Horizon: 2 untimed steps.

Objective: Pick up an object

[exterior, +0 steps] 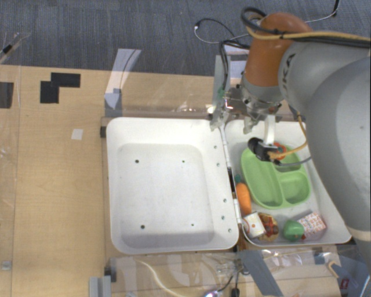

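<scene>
Green tray [279, 187] below gripper [255, 123] in right bin [326, 210] (open or closed: cannot tell).

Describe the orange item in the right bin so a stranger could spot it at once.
Find the right-hand white bin, under the arm, holding a green divided tray. Look between that tray and the wall facing the other bin. The orange item there is plain and oblong, unlike the red-and-white package and green ball nearby.

The arm [333, 110] is smooth pale grey with a glossy orange band [268, 55] above the wrist; dark cables [250, 14], perhaps two, cross it.
</scene>
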{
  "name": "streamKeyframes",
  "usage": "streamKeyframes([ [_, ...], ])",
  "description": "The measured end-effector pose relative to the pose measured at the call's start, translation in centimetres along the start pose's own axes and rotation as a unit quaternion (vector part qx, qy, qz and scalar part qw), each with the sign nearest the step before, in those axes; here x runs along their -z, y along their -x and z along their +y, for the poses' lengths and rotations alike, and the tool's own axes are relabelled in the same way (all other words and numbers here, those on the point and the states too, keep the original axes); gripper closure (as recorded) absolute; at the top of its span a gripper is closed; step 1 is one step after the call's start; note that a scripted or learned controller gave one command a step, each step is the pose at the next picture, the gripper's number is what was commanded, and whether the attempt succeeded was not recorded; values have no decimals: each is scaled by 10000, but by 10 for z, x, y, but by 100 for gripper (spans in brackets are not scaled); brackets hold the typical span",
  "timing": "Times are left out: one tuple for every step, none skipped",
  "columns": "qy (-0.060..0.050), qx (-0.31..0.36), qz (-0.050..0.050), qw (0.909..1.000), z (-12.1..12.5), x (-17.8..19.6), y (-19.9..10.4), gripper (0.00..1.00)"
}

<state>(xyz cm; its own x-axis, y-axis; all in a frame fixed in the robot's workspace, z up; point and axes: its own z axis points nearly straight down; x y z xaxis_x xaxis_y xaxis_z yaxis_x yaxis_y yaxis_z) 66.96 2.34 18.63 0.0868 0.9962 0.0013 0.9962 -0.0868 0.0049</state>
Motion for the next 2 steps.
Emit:
streamKeyframes([
  [-2, -1603, -4, 9871, 0, 45, -2, 0],
  [-76, -1919, -15, 9814, -16, -99, -147, 0],
])
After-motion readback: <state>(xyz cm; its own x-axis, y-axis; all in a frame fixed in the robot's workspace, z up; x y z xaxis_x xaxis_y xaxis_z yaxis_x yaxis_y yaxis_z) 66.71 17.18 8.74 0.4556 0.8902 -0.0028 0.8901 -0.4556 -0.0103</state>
